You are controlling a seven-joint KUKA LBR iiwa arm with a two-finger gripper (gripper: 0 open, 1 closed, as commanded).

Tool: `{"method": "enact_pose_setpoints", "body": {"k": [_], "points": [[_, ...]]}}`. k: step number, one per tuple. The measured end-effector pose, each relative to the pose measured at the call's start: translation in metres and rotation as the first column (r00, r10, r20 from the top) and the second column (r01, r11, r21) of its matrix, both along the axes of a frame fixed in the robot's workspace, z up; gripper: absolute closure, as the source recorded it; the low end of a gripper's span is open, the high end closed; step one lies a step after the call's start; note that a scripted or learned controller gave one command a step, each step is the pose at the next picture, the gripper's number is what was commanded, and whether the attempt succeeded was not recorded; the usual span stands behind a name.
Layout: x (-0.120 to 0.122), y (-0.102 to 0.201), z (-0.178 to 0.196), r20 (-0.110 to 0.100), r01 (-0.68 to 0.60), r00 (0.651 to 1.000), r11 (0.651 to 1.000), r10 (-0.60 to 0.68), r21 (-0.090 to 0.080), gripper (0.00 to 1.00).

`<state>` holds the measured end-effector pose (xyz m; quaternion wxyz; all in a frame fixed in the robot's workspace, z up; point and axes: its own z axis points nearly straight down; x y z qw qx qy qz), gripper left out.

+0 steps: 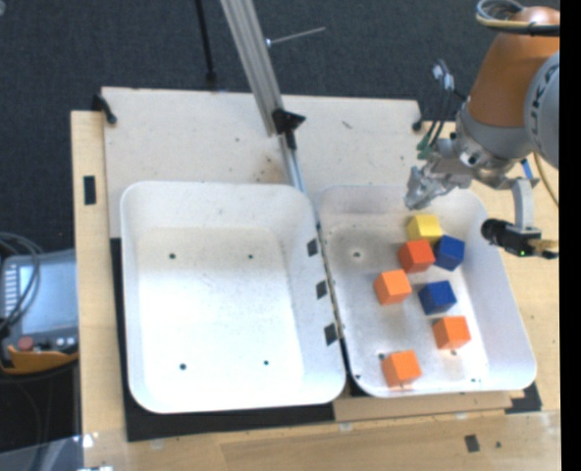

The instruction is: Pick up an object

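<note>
Several small cubes lie in the right bin [497, 361]: a yellow cube [424, 227], a red-orange cube [417, 255], a blue cube [450, 251], an orange cube [393, 287], a second blue cube [437, 296], and two more orange cubes [451, 332] [401, 367]. My gripper [418, 196] hangs over the bin's far edge, just above and behind the yellow cube. Nothing shows between its tips.
The left bin [222, 292] sits beside the right one. A slanted aluminium post [256, 57] rises from between the bins at the back. A control pendant [30, 307] and cables lie off the bench at left.
</note>
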<state>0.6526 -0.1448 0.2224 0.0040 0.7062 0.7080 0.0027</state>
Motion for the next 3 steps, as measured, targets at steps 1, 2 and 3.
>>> {"method": "enact_pose_setpoints", "body": {"k": [1,2,3], "points": [[0.001,-0.001,0.029,-0.004,-0.002,1.0,1.0,0.002,0.001,1.0],[-0.023,0.046,0.026,-0.009,-0.002,1.0,1.0,0.003,0.001,1.0],[-0.043,0.097,0.019,-0.009,-0.002,1.0,1.0,0.002,0.002,1.0]]}}
